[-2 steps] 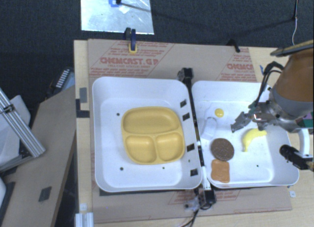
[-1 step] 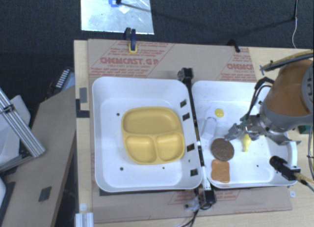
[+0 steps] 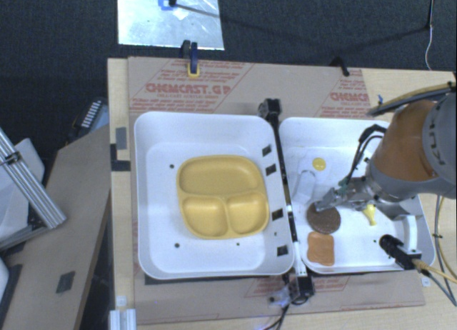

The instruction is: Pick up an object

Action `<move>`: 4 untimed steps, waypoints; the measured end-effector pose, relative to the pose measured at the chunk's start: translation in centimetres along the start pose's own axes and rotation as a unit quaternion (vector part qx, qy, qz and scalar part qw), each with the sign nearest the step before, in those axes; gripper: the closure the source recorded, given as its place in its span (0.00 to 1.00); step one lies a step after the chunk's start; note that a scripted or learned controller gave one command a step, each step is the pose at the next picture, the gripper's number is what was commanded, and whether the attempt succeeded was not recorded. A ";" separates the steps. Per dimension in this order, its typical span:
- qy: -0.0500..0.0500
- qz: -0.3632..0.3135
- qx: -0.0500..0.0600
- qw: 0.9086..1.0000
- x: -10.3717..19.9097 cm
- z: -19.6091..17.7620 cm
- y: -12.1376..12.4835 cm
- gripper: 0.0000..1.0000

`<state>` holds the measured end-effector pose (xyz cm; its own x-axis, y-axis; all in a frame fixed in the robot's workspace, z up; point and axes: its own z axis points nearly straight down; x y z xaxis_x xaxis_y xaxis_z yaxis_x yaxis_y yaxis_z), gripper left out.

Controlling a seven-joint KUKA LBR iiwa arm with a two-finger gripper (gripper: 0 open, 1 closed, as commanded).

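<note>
Two white bins (image 3: 153,143), one yellow divided tray (image 3: 220,196), one brown disc (image 3: 323,219), one tan slab (image 3: 321,248).

Arm (image 3: 428,150): 1 unit, grey casing, broad orange band, black cable looped alongside, metallic gripper (image 3: 330,201).

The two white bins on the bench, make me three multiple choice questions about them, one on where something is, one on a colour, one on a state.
1. Where does the yellow three-compartment plastic plate lie?
A. In the left white bin
B. In the right white bin
C. On the cardboard sheet

2. What colour is the flat round disc below the gripper?
A. Blue
B. Dark brown
C. White

3. How does the plate sit?
A. Flat, compartments facing up
B. Turned upside down
C. Standing on its edge

Answers: 1 A, the plate rests on the left bin's floor. 2 B, the disc is dark brown, next to a tan rounded piece. 3 A, all three hollows show from above.
</note>
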<state>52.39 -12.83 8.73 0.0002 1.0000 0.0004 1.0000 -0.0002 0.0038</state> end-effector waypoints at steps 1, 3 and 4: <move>0.000 -0.001 -0.003 1.000 0.1 -1.4 0.2 1.00; -0.001 -0.002 -0.001 1.000 0.7 -11.9 1.4 1.00; -0.001 -0.002 -0.002 1.000 0.7 -17.3 1.6 1.00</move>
<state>53.91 -12.12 25.99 -0.0046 1.0000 -0.0017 1.0000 0.0046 0.0075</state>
